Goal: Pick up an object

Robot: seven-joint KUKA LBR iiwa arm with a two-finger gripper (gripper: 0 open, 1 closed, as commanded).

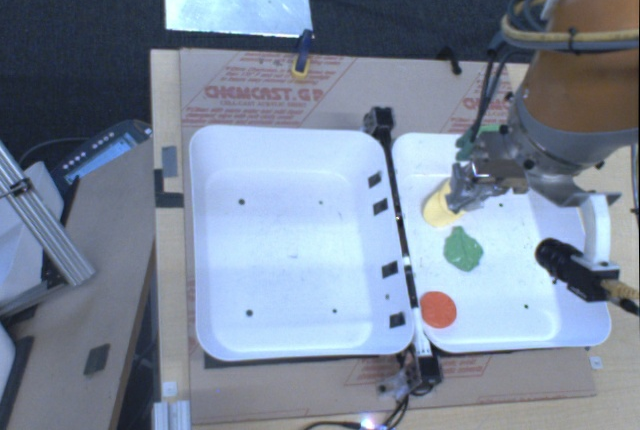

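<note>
On the far left a grey metal rail point(40, 228) lies slanted beside the worktop point(170, 248). Next comes the left bin point(290, 238), white and shallow. A black strip with clips point(392, 218) runs down between the two bins. The right bin point(530, 318) has three small things in it. A yellow thing point(437, 209) sits near the top, a green lumpy thing point(463, 249) is just below it, and an orange round thing point(438, 309) lies near the front edge. The claw point(470, 186) is down right at the yellow thing, touching it or very close. I cannot tell how the claw is set. The big grey and orange arm point(590, 48) covers the bin's back right part.
</note>
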